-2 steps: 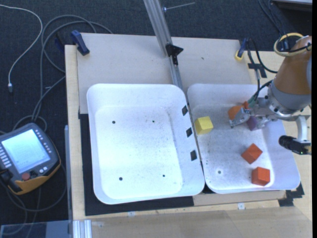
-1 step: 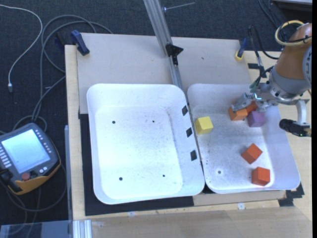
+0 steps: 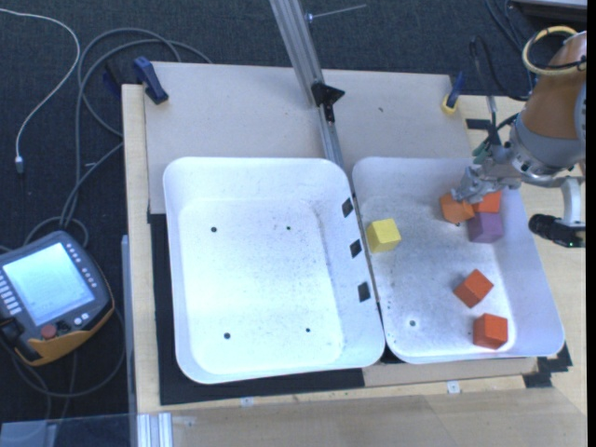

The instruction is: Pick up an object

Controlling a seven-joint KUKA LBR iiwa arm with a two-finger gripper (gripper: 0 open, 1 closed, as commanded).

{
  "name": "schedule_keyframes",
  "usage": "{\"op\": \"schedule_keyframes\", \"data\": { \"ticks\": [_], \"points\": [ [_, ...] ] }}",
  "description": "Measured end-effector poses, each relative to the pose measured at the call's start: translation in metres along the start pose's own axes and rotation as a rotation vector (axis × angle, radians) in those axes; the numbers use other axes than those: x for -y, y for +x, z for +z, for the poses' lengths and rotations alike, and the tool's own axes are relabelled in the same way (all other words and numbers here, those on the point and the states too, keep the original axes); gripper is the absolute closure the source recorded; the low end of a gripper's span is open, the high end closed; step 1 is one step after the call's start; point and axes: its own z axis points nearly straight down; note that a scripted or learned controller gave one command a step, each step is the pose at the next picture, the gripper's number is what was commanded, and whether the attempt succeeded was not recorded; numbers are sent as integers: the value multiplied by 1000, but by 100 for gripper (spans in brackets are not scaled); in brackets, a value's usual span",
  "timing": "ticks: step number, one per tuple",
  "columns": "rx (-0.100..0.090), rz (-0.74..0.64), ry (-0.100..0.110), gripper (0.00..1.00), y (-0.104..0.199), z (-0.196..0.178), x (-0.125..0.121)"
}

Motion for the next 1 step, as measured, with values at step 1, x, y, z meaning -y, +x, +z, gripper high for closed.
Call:
{"op": "schedule_keyframes", "data": {
  "ticks": [1],
  "points": [
    [-10,-1,5,0,5,4,1]
  ]
}}
